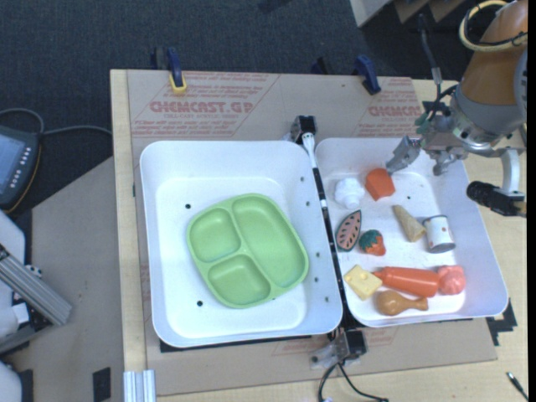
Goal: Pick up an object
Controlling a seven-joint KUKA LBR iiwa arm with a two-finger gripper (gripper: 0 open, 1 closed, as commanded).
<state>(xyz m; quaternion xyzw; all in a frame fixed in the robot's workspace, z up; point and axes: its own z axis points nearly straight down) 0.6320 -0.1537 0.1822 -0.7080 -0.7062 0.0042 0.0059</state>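
Observation:
My gripper (420,162) hangs over the far part of the right bin (481,249), its two fingers spread open with nothing between them. Just below and left of it lies an orange-red block (379,183), beside a white lump (349,192). Further toward the front are a tan cone (408,222), a silver can (438,233), a striped leaf-shaped slice (348,229), a small red fruit (372,242), a yellow cheese wedge (362,281), a carrot (407,280), a pink piece (450,280) and a drumstick (399,303).
The left bin (167,182) holds a green divided plate (246,249). A black-clipped ridge (321,216) separates the two bins. Clamps (176,78) hold the board at its far edge.

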